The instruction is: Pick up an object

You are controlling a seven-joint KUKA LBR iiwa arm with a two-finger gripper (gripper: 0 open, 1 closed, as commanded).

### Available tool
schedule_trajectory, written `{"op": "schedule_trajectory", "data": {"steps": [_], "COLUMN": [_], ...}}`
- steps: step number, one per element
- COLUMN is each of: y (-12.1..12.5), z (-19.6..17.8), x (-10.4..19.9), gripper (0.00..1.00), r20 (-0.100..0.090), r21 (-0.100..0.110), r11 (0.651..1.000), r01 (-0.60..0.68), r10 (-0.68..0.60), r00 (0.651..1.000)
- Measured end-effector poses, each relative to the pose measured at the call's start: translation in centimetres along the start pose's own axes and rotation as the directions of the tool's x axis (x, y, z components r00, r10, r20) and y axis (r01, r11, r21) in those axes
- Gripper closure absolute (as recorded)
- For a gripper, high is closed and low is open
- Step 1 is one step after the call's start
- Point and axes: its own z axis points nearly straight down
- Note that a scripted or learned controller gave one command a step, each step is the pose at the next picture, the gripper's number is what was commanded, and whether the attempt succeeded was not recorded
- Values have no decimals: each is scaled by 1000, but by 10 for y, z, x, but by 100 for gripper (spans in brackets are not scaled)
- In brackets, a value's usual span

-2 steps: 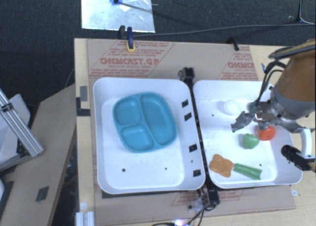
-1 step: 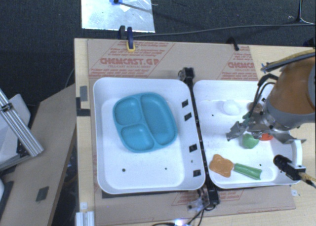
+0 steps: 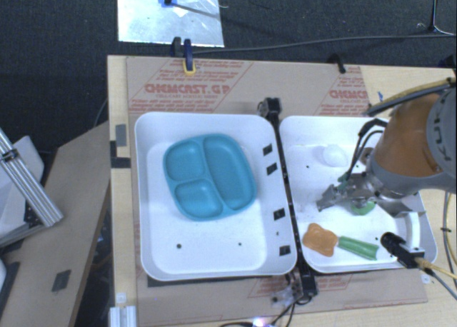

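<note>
The camera view looks down on 2 shallow white plastic bins set side by side on a sheet of brown cardboard printed with red lettering (image 3: 186, 90). The left white bin (image 3: 214, 247) holds a light blue plastic plate with 3 compartments (image 3: 209, 175), lying flat near the bin's middle, a little toward its far side.

The right white bin (image 3: 307, 140) holds the loose objects for picking. A small orange wedge-shaped toy (image 3: 320, 239) lies near the bin's near-left corner. Just beside it, on its right, a long green bean-shaped toy (image 3: 357, 247) lies roughly along the near wall; whether the 2 touch cannot be told. A pale white rounded object (image 3: 333, 153) rests toward the far wall, hard to make out against the white floor. A small green rounded object (image 3: 363, 209) shows in the middle of the bin, partly hidden under the robot's wrist.

The grey arm with its orange band (image 3: 414, 147) reaches in from the right over the right bin. Its metal gripper (image 3: 334, 197) points left and sits low over the bin's middle, just left of the small green object, between the white object and the orange toy. How far it is open, and whether it has hold of anything, cannot be told from this angle.

A blue and yellow clamp (image 3: 187, 54) sits on the cardboard's far edge.
</note>
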Motion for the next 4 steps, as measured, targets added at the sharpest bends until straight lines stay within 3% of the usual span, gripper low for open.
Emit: {"op": "schedule_trajectory", "data": {"steps": [1, 4], "y": [1, 11], "z": [-12, -154], "x": [-1, -7], "gripper": [100, 100], "r20": [1, 3], "r21": [-4, -8], "r11": [1000, 1000], "r01": [0, 3], "r10": [0, -3], "r00": [1000, 1000]}}
